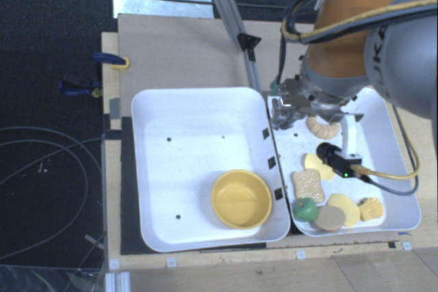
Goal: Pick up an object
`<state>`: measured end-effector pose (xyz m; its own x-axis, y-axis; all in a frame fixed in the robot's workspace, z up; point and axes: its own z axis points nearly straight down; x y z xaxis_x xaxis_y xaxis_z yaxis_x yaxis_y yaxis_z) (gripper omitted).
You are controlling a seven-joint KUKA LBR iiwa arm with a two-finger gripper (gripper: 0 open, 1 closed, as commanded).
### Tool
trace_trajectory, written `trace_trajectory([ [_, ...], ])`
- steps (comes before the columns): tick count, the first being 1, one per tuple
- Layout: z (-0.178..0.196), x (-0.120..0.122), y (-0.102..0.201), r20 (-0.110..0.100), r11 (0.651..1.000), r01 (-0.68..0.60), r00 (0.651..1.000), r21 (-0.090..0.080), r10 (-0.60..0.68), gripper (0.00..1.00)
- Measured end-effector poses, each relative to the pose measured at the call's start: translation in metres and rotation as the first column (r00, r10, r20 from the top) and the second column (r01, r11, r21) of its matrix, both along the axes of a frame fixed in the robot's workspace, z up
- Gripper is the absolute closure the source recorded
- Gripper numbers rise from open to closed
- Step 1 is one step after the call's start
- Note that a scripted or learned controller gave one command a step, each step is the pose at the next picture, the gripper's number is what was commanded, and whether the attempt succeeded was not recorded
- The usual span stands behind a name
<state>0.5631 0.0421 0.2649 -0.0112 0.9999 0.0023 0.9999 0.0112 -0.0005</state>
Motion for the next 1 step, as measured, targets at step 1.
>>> trace_trajectory([
  [1,0.0013,-0.0049,0.0533,0.002,1.000,0.000,1.000,0.000,0.000,1.00],
])
